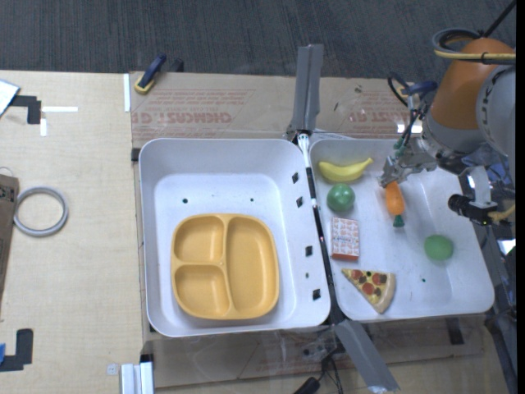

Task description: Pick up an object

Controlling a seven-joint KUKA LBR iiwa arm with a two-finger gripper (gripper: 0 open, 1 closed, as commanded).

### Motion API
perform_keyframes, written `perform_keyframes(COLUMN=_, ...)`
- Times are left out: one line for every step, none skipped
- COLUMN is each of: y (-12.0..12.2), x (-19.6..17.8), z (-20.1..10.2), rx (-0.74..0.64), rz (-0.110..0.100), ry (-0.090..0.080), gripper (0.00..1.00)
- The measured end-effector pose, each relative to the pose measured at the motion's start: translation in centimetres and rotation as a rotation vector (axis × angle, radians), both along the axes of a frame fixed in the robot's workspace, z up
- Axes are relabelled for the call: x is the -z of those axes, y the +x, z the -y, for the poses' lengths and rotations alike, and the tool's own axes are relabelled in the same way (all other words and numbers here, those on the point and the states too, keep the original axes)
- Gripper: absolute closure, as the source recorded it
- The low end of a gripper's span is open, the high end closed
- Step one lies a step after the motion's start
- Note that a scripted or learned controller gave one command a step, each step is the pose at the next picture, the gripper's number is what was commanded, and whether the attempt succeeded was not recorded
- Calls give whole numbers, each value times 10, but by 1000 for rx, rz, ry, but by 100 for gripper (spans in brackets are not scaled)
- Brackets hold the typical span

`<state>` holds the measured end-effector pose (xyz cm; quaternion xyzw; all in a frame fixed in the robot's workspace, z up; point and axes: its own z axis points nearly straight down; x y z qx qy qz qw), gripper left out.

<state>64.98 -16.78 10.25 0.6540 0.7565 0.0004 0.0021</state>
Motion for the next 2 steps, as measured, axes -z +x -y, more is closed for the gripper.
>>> perform_keyframes(y=10, x=-105, z=-50, rx=-4, rz=-2, ry=1, gripper=100)
perform_keyframes(y=-18, x=-212, z=-53, rx=115, rz=-4, ry=1, gripper=100)
